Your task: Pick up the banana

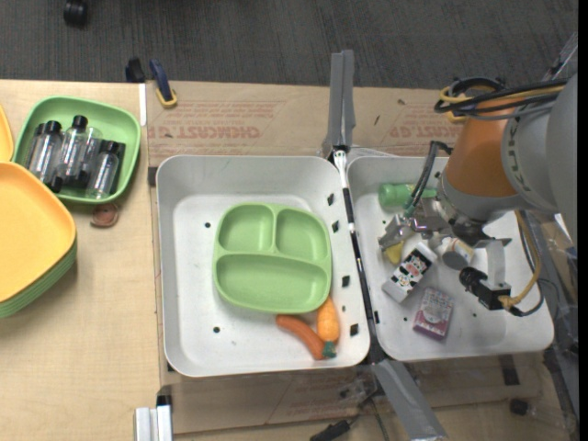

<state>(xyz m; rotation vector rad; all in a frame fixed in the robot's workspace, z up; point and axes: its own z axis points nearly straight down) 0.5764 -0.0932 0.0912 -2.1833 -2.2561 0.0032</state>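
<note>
A brown cardboard-covered worktop [276,122] stands over dark carpet and carries two shallow white plastic bins set edge to edge, so that things can pass from one to the other over a short reach. The left bin [184,246] holds a light green three-compartment plastic plate [273,258], with an orange toy carrot [301,333] and a small orange-yellow toy fruit [328,321] lying against the plate's near edge. The right bin [478,333] holds the clutter: a green plastic piece [397,194] near its far wall, a white carton with black markings [410,272] and a flat pink-and-white packet [433,313]. The grey arm with the orange band [482,159] is low over this bin, its gripper [424,232] down among the objects, presumably because the yellow banana [394,236] lies there, a pale yellow shape just left of the wrist, touching the carton. Whether the jaws are released or clenched cannot be told; the wrist hides them. Off to the left, a green tray of small dark bottles [78,150] and stacked yellow plates [32,237] sit apart, out of play.
</note>
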